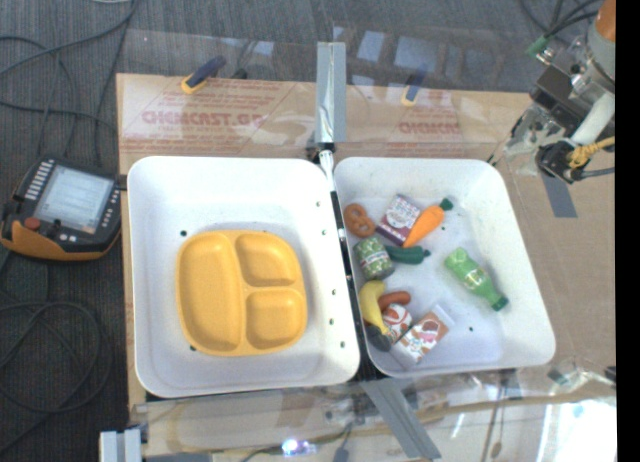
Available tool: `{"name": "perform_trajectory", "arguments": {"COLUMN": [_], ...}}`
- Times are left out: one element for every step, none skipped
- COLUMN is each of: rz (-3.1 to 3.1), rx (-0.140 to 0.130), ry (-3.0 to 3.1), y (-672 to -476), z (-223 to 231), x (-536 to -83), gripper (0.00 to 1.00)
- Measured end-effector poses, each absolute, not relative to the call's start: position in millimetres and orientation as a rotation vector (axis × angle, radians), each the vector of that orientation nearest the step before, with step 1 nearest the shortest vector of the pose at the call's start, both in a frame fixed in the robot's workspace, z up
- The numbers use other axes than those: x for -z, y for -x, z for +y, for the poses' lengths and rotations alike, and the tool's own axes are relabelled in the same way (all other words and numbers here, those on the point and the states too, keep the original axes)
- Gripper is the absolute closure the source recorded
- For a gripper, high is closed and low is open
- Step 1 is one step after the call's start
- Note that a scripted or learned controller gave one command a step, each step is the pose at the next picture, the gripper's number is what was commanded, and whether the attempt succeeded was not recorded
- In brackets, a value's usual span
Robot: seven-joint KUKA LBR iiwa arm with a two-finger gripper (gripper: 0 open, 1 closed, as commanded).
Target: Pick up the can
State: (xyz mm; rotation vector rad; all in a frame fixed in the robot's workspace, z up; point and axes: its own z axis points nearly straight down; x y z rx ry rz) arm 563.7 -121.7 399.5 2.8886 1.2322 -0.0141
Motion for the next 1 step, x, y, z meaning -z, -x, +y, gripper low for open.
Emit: {"name": "perform_trajectory", "arguments": {"rz": [1.389], "rx": [0.013], "ry": [-2.824], "y": [-518.5], "z": [-170.9], "x": [-224.4], "gripper": [1.00]}}
